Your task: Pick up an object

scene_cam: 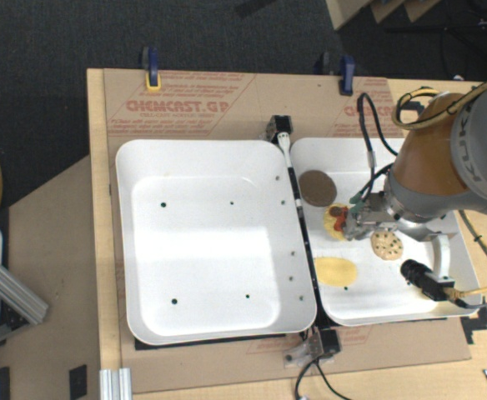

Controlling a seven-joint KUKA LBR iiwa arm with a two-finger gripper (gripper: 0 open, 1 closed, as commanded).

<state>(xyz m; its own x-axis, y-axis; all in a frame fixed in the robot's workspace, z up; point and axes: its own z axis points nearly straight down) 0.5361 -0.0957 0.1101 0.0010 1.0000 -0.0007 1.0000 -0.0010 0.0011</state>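
White bins, two, side by side on a tan table (227, 98) printed with red lettering. Left bin (202, 248) is the larger; right bin (370, 297) sits against its right wall. A black clip (278, 127) sits at the far end of the seam between them. Two blue clamps (151, 63) (346, 73) on the table's far edge.

Right bin contents:
- brown round disc (317, 187), flat, near the bin's far-left corner, close to the left wall.
- small red-and-yellow piece (336, 221), near the left wall about midway along it; too small to name further.
- tan round cracker (385, 244) with dark holes, toward the bin's middle, partly under the arm.
- pale yellow oval piece (335, 271), flat, toward the near-left corner, apart from the others.

Arm (444, 157), grey with orange band, reaches in from the right edge over the right bin. Gripper (357, 222) low in the bin, just beside the red-and-yellow piece on its right and just left of the cracker. Contact with either: cannot tell. Whether the gripper is spread or closed: cannot tell, as the wrist covers it. Nothing seen held.
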